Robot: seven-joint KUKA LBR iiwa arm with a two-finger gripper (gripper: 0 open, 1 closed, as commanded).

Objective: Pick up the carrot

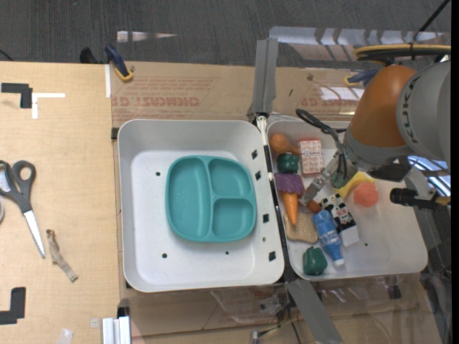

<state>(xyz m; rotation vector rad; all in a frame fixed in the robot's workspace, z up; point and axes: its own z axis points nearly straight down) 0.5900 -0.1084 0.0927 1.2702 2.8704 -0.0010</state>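
Looking down on the bench, two shallow white bins sit side by side. The left bin [136, 213] holds a teal plate [211, 198], smooth plastic with rounded corners and three compartments, lying flat near the middle. The right bin [387, 253] is crowded with toy food along its left side. The carrot [290, 206] lies there, a short orange cone with its point toward the near edge, just beside the wall between the bins. A purple piece [290, 183] touches its far end, with a dark green lump [287, 163] and an orange rounded piece [280, 143] farther back. A small pink-and-white box [310, 155] lies to their right. Near the carrot's tip is a tan flat slice [305, 229], then a blue bottle [327, 235] and a green round piece [314, 261]. A yellow and pink-red fruit [361, 189] lies further right.

The claw [316, 193] hangs low over the bin, just right of the carrot, among the clutter; whether it is apart or together I cannot tell, and nothing is visibly caught in it.
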